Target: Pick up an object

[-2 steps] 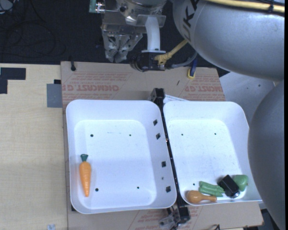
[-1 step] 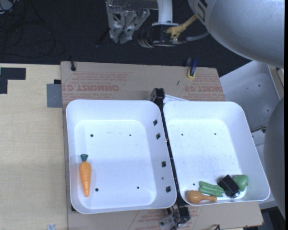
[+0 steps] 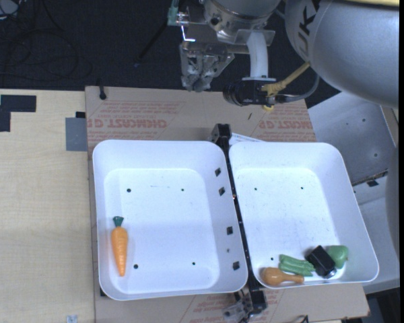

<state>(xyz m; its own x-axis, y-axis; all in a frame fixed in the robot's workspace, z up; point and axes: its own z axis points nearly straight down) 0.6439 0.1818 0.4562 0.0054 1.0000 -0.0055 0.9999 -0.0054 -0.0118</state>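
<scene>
Camera view: jaws [image 3: 200, 81] high behind bins, grip state unclear. Nothing picked yet. Next: go down to carrot [image 3: 120, 248].

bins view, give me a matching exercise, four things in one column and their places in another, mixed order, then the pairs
Things:
1. carrot
2. black block
3. orange pear-shaped toy
4. gripper

Places:
A. above the far edge of the bench, over the cardboard
B. left bin, near its left wall
C. right bin, near corner, between green pieces
D. right bin, near edge, left of the green pod

Pairs: 1-B, 2-C, 3-D, 4-A
</scene>
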